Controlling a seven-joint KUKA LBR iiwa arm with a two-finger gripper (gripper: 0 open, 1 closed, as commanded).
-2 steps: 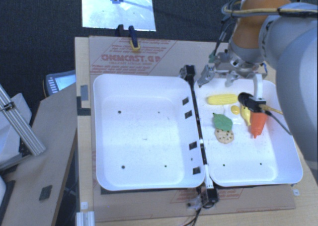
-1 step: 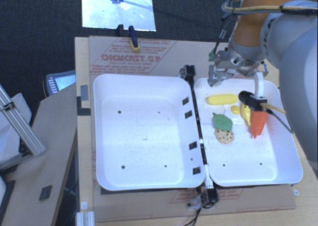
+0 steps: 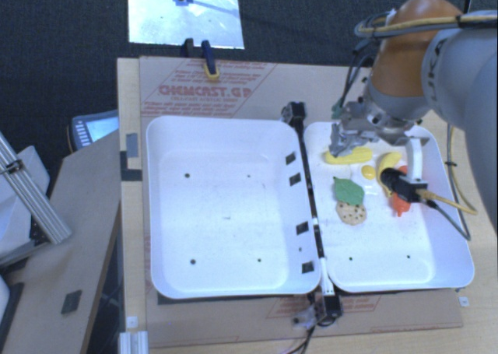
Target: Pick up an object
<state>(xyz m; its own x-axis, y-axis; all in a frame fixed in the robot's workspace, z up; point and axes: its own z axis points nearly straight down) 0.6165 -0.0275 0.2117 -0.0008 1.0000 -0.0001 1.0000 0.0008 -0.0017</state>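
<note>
I see a green leaf-shaped piece (image 3: 348, 190) and a cookie (image 3: 352, 213) near the gripper (image 3: 340, 145), whose fingers, grip unclear, touch the flat yellow banana (image 3: 349, 157).

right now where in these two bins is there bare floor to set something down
The left bin offers bare floor from wall to wall. In the right bin, the near half, below the cookie, is free. Its far half is crowded: the gripper over the yellow piece, the green piece, and an orange piece.
</note>
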